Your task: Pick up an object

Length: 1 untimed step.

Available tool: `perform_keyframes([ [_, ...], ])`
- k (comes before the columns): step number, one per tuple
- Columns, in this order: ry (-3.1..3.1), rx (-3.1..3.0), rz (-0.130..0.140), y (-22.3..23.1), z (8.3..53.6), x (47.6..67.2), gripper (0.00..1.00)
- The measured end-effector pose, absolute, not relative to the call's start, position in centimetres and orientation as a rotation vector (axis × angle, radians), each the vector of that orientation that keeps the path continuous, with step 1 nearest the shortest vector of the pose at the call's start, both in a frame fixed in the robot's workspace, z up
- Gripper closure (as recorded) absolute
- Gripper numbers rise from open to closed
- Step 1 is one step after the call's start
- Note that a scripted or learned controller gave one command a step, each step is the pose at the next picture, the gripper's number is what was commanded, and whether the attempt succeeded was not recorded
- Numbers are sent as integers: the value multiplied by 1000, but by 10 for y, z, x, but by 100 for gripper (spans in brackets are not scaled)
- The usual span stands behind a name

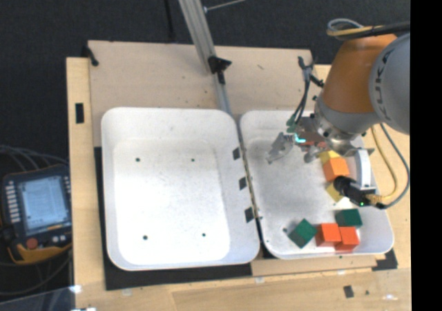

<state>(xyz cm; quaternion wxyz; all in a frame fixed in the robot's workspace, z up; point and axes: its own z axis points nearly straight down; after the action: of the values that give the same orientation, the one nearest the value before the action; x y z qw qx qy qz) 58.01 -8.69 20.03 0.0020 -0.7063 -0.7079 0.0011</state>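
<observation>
Wooden worktop carries two shallow white bins side by side: the left bin and the right bin, over which my arm reaches from the right. My end effector hovers above the far part of the right bin; whether it is open or closed I cannot tell, and nothing shows between its tips. The objects lie apart from it: an orange block just right of it, a dark green block, a second green block and two red-orange blocks clustered along the near edge. I judge this the approach step, nothing picked yet. Next calls for centring over one block, likely the orange one nearby, then descending and closing.
</observation>
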Motion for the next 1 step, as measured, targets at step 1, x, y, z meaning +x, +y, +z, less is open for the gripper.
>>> perform_keyframes([
  [1,-2222,-2221,-2,-87,203,581,0],
])
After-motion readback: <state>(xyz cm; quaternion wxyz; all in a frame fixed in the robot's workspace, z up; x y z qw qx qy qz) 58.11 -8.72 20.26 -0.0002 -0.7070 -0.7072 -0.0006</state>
